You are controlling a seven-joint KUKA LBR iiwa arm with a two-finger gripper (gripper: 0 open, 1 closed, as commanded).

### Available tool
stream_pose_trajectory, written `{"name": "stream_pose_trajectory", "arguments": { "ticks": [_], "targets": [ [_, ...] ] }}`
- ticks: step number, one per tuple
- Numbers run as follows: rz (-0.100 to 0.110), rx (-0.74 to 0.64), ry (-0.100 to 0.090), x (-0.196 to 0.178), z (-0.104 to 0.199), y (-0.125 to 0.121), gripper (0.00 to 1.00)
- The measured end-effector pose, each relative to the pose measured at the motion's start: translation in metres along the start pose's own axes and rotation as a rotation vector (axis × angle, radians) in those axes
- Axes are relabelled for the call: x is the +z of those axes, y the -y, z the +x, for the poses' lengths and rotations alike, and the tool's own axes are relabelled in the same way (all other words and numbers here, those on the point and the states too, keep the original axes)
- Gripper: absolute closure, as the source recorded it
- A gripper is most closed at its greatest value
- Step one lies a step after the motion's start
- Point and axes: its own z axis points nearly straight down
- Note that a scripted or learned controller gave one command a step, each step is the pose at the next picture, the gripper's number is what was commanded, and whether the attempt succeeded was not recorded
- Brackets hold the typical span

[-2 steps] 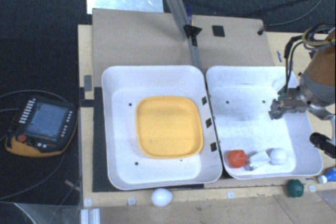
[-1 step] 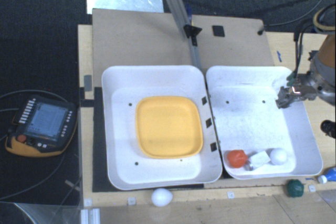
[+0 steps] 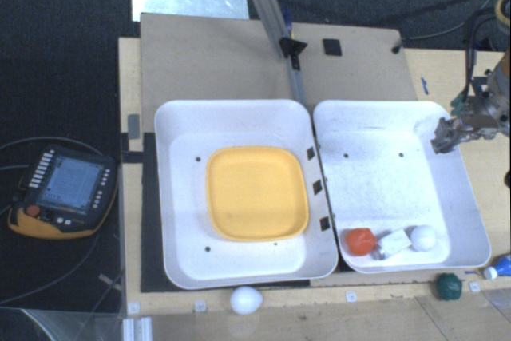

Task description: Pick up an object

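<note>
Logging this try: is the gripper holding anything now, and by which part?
Nothing shows between its fingers. The gripper hangs at the right white bin's far right rim, apart from the small red ball at the near edge.

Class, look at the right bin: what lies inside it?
In the right bin, near its front edge: a red ball, a white ball and a small white item between them, too blurred to identify.

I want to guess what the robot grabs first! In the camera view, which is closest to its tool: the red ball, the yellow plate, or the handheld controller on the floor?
From the tool at the right bin's far right edge:
1. Red ball, right bin's near left corner.
2. Yellow plate, middle of the left bin.
3. Handheld controller, far left, off the bench.
</note>
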Motion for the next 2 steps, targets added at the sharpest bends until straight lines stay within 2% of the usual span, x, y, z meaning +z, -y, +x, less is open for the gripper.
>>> {"name": "stream_pose_trajectory", "arguments": {
  "ticks": [2],
  "targets": [
    [0.005, -0.003, -0.002, 0.025, 0.088, -0.045, 1.00]
  ]
}}
